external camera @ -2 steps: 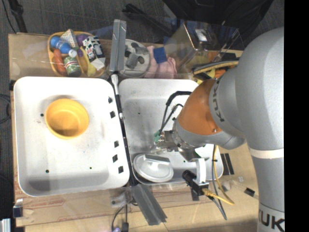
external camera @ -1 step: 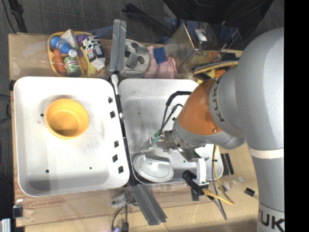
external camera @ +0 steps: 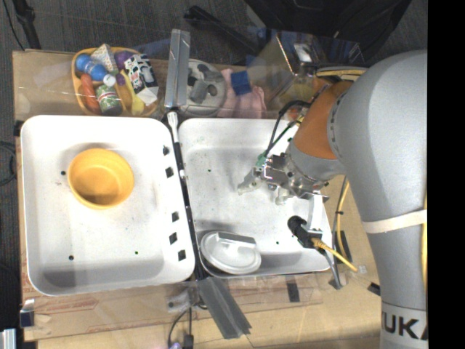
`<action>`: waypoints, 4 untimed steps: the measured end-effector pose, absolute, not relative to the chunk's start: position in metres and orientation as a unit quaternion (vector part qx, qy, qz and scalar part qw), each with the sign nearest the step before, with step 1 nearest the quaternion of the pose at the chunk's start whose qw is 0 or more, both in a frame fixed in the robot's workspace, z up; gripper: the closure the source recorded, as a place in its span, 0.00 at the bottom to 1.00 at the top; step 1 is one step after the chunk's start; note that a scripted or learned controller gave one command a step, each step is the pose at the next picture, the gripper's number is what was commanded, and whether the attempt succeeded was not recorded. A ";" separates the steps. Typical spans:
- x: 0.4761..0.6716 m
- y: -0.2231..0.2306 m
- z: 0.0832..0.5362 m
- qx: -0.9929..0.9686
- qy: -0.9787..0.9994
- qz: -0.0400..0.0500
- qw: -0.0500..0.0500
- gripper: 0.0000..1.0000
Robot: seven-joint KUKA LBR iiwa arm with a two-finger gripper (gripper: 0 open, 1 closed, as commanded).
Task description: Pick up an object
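In the camera view, two white bins are seen side by side. A yellow bowl (external camera: 102, 177) is seen at about 10 o'clock in the left bin (external camera: 43, 267). A silver metal bowl (external camera: 230, 253), seemingly tipped on its side, is seen at 7 o'clock in the right bin (external camera: 218, 140), against the front wall. The gripper (external camera: 251, 183) is seen near the centre of the right bin, well apart from both bowls. Whether the claw is spread or pressed together cannot be told. No object is seen pinched. For a sound grasp, the gripper should be carried toward 7 o'clock and lowered over the metal bowl's rim, with the bin wall avoided.
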State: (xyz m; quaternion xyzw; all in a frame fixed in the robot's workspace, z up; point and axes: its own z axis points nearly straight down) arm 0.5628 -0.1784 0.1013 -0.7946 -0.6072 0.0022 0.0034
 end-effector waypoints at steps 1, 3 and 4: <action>0.512 -0.143 0.088 -0.720 -0.694 0.002 0.004 0.00; 0.575 -0.159 0.198 -0.837 -0.548 0.003 0.003 0.00; 0.529 -0.147 0.205 -0.829 -0.560 0.003 0.004 0.00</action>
